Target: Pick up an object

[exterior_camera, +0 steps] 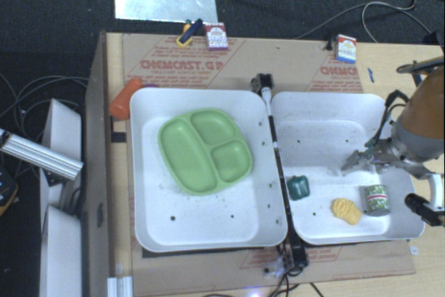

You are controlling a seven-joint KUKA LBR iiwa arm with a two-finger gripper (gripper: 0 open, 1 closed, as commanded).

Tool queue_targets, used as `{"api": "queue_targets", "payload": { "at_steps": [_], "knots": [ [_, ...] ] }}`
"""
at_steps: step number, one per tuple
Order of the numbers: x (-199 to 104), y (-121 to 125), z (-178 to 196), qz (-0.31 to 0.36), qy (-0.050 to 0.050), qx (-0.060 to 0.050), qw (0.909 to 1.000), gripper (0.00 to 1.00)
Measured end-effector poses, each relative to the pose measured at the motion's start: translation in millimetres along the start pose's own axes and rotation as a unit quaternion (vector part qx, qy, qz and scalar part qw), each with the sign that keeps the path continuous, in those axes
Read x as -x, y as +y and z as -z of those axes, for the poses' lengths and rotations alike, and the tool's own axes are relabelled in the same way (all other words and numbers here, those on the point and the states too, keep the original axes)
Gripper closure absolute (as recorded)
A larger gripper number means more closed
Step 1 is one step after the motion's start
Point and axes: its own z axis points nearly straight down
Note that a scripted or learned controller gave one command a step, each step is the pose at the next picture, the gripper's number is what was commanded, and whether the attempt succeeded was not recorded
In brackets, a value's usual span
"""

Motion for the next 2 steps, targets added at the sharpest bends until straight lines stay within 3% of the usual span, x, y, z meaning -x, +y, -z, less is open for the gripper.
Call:
{"api": "queue_targets", "payload": {
  "at_steps": [1,2],
  "knots": [
    [-0.2,72.8,-10.0,0.002,-0.001,0.002,1.0000,0.00],
    [0.4,23.7,28.0,0.001,-0.001,0.002,1.0000,0.00]
  ]
}}
